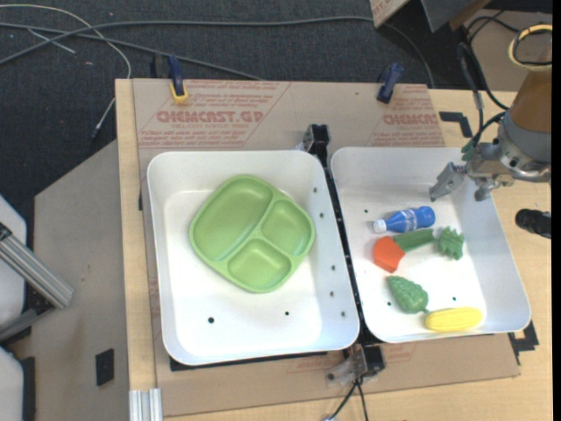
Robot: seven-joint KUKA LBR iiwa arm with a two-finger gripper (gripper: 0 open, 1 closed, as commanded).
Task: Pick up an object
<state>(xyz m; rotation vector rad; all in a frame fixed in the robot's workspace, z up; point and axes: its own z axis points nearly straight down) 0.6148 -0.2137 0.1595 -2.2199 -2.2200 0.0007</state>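
My gripper [463,182] hangs over the far right part of the right bin [368,169], its fingers spread open with nothing between them. Below and left of it lie a blue bottle with a white cap [405,220], a green broccoli-like toy [436,240], an orange-red piece [387,253], a bumpy green toy [408,294] and a yellow corn cob [453,319]. The bottle is the closest, a short way in front of the fingertips.
The left bin [175,323] holds a green divided plate [252,232]. A black clamp [316,137] sits between the bins at the back. The bins rest on a cardboard sheet [228,112]. Cables run along the floor behind.
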